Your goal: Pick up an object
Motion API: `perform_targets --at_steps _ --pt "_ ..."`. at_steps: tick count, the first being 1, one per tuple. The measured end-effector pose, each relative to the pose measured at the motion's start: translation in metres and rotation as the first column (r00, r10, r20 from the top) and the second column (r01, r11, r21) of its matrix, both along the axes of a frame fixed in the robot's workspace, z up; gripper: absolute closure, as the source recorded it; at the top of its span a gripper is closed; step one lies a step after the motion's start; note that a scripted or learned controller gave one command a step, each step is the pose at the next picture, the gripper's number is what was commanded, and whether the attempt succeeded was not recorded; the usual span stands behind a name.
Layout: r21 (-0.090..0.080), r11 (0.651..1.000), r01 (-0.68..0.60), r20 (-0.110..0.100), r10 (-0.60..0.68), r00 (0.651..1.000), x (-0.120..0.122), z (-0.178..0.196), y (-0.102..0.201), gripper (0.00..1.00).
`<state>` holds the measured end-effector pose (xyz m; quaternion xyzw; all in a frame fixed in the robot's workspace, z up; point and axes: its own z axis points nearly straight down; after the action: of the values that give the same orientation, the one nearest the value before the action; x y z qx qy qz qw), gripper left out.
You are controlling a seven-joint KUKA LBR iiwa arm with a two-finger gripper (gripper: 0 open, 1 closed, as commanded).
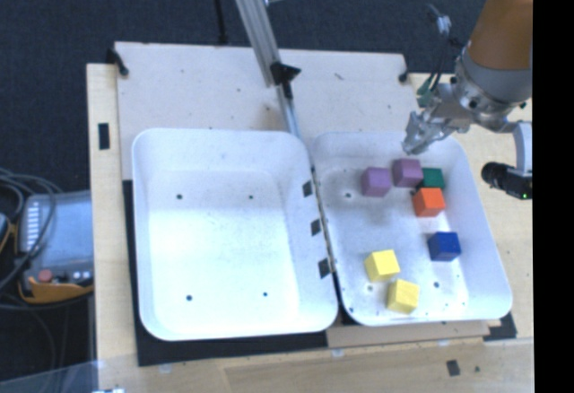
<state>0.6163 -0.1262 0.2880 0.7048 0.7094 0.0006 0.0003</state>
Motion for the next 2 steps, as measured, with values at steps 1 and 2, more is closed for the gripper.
perform_targets --at_steps 1,2 --pt "0.001 1.0 0.0 -0.001 0.0 1.0 -0.01 0.002 0.053 1.0" --pt "0.0 1.0 0.001 -0.002 -0.001 1.0 -0.022 -0.007 0.093 1.0"
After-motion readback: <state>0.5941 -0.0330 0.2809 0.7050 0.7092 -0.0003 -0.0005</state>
